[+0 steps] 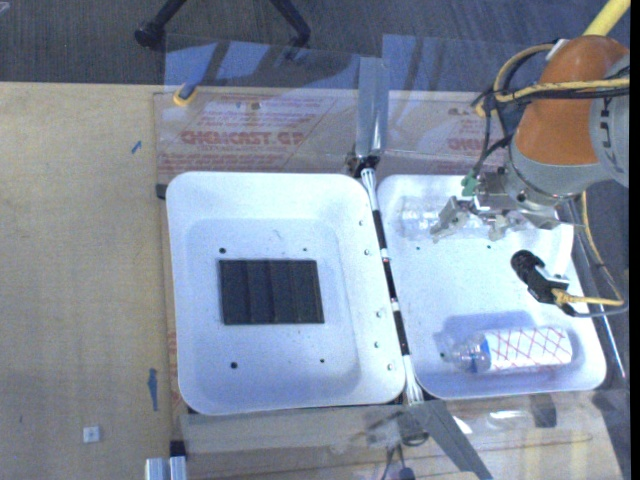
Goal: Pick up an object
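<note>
One bottle (510,348) in right bin (500,268), seemingly.

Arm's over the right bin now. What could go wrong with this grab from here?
1. The gripper is near a clear, crumpled plastic item at the right bin's far end; it looks flimsy and may slip or deform.
2. That item lies close to the divider wall, so a finger might hit the rim.
3. The plastic bottle lies on its side and may roll if bumped.
</note>
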You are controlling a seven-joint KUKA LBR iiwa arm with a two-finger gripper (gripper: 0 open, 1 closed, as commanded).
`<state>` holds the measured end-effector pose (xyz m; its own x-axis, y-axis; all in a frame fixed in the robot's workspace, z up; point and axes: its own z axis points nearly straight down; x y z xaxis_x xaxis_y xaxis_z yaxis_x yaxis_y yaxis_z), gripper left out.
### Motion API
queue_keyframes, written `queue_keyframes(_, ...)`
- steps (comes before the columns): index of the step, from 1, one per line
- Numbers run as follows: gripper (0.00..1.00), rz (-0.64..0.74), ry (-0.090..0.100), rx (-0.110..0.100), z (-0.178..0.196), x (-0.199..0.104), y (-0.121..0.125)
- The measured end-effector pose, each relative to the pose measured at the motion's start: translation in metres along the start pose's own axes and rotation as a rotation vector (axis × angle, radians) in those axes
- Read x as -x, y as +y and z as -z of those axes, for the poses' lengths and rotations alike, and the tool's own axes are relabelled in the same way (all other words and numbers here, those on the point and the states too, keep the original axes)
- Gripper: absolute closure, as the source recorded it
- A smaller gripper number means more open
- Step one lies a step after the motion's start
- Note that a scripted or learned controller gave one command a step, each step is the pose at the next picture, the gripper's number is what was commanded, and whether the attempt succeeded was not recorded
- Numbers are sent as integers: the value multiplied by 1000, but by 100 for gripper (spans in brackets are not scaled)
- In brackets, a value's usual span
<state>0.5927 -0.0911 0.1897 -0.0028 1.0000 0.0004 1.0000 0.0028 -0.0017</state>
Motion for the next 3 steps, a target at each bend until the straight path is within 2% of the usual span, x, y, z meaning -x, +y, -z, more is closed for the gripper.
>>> queue_keyframes(1,0,24,-2,4,43,73,1)
queue_keyframes(2,0,-133,0,0,-11,91,-98)
queue_keyframes(3,0,36,-2,9,-102,60,-111)
